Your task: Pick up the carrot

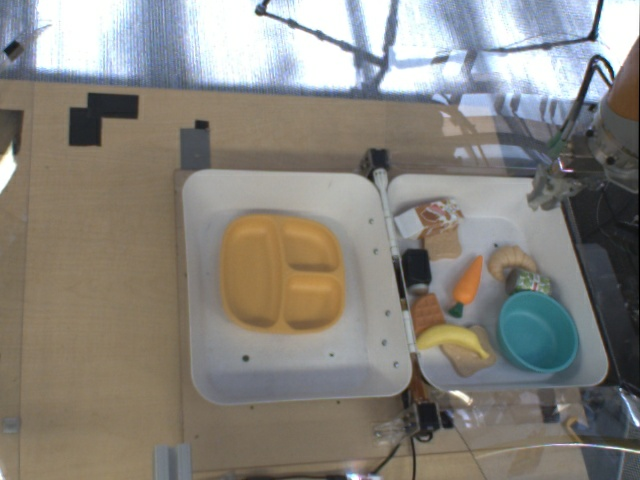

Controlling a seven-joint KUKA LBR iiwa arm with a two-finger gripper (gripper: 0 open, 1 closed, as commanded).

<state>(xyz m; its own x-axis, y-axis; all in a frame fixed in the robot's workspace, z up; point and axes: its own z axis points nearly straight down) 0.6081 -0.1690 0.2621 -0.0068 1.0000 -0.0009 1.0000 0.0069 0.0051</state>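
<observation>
The grey two-finger claw [541, 190] hangs at the upper right corner of the right-hand shallow white bin [585, 268], seen small and at an angle, so whether it is spread or pressed together cannot be told; nothing is seen between its tips. From the claw, the orange tapered carrot with a green stem end [467, 283] lies toward seven o'clock, near the middle of that bin, free and untouched, tilted with its green end at the bottom left. Just at the carrot's three o'clock sits a tan curled croissant [511, 259], and at four o'clock a teal round plastic bowl [538, 332], apart from the carrot. At the carrot's six o'clock a yellow curved banana [452, 340] lies on a tan flat slice [472, 359]. At eleven o'clock rests a red-and-white packet-like piece [439, 214]. Well off at nine o'clock, in the left-hand white bin [215, 368], sits a yellow compartment plate of plastic [283, 272].
</observation>
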